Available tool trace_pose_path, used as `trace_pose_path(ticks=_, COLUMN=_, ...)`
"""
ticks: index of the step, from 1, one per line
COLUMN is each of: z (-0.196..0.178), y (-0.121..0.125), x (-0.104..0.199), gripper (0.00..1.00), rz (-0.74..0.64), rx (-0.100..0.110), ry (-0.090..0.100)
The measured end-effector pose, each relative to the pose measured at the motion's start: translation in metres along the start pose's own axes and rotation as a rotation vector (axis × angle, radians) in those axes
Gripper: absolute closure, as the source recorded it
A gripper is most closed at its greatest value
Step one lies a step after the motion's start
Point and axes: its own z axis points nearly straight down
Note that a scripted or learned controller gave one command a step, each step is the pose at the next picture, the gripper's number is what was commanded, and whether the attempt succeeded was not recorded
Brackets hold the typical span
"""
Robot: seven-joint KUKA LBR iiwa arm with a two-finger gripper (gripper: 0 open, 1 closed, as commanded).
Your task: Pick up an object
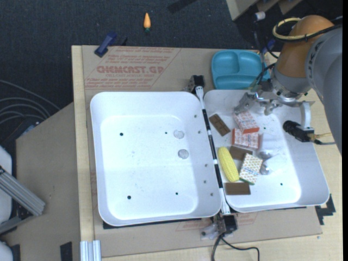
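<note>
The right bin (304, 173) holds several small items. A red-and-white box (245, 120) lies near its far end, and a second one (247, 139) sits just in front of it. A yellow corn cob (228, 163) lies near the divider, next to a yellow-checked packet (250, 167). One brown block (219, 125) rests by the divider, another (237, 188) at the near edge. My gripper (255, 105) hangs at the bin's far end, just behind the first box, open, with nothing between its fingers.
The left bin (147, 156) is bare white with two small round marks. A teal divided tray (236, 68) stands behind the right bin. A blue object (105, 44) lies at the board's far left corner, and a small orange one (147, 20) on the dark floor.
</note>
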Motion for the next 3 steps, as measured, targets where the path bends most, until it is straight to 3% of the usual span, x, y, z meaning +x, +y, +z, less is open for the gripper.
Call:
trace_pose_path(ticks=1, z=0.011, y=-0.001, x=0.057, gripper=0.00, rz=0.000, rx=0.007, ry=0.002)
trace_pose_path(ticks=2, z=0.001, y=-0.001, x=0.057, gripper=1.00, rz=-0.001, rx=0.006, ry=0.002)
trace_pose_path(ticks=3, z=-0.119, y=-0.055, x=0.068, gripper=1.00, rz=0.000, rx=0.002, ry=0.000)
